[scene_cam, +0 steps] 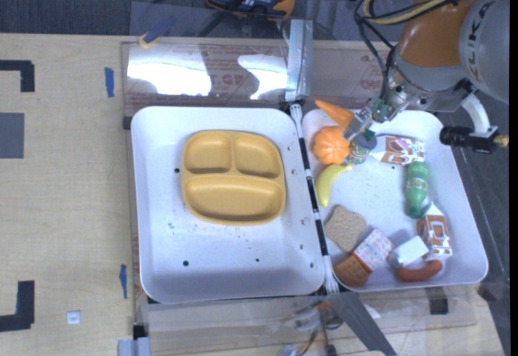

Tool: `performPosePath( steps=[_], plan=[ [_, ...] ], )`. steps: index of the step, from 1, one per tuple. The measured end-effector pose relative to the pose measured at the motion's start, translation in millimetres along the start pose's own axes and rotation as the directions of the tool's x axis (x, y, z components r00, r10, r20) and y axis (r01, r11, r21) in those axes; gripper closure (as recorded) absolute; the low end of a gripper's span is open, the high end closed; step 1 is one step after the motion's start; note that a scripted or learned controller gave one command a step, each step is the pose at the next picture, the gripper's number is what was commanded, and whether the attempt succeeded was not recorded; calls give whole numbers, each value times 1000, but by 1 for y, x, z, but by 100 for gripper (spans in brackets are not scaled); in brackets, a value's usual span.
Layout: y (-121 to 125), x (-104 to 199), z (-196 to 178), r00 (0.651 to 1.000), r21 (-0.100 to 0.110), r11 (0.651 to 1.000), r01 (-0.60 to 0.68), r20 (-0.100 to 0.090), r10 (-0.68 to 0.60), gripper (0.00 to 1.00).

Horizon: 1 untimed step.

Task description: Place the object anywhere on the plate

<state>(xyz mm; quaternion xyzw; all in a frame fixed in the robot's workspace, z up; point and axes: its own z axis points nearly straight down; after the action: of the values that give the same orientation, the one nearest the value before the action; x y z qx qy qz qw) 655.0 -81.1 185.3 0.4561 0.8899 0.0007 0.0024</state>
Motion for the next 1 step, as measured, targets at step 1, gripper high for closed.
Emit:
performPosePath(
  steps=[1],
  plan=[
    [36, 43, 0, 987, 1, 987, 160, -2, -160, 100]
  ],
)
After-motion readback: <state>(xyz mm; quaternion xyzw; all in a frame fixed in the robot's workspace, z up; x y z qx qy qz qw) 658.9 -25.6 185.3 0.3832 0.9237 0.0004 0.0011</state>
